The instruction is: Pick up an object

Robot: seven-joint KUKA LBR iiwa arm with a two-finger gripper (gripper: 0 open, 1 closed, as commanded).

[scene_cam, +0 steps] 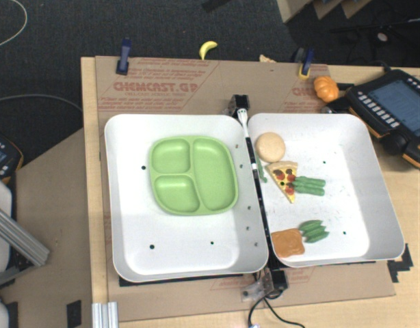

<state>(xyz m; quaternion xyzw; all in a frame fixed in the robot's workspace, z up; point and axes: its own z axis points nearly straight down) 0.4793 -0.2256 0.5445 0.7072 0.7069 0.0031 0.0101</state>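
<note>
The right bin (353, 183) holds several toy foods. A round beige bun (270, 146) lies near its upper left. Just below it is a pizza slice (284, 178) with a green bean bunch (310, 185) touching its right side. A brown toast piece (288, 242) rests at the bin's lower left corner, with a second green bean bunch (313, 230) beside it. The left bin (128, 244) holds a green divided plate (193, 175).
A small orange fruit (325, 87) and a black teach pendant (386, 108) lie on the bench at the upper right. A yellow banana (208, 48) lies at the board's far edge between blue clamps (123, 57).
</note>
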